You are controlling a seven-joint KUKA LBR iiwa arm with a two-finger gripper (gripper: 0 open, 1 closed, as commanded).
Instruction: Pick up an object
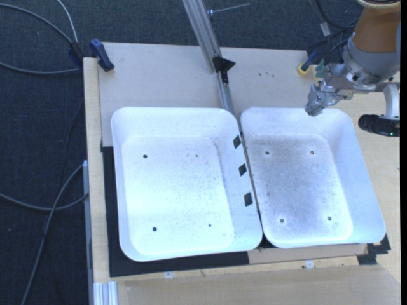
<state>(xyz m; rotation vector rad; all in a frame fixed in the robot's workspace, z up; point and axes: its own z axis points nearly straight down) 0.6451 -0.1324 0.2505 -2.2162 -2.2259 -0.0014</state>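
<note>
My gripper [315,107] hangs over the far rim of the right bin [356,170], near its back right part. The grey arm with its orange band comes in from the upper right. The fingertips sit close together and nothing shows between them. The left bin [127,189] lies beside it, with bare speckled white floors in both.
A slanted metal pole [203,30] runs from the top down to the gap between the bins. A blue clamp [100,54] sits at the bench's back left corner. Cables lie on the dark floor at left. A black object [378,124] sticks out at right.
</note>
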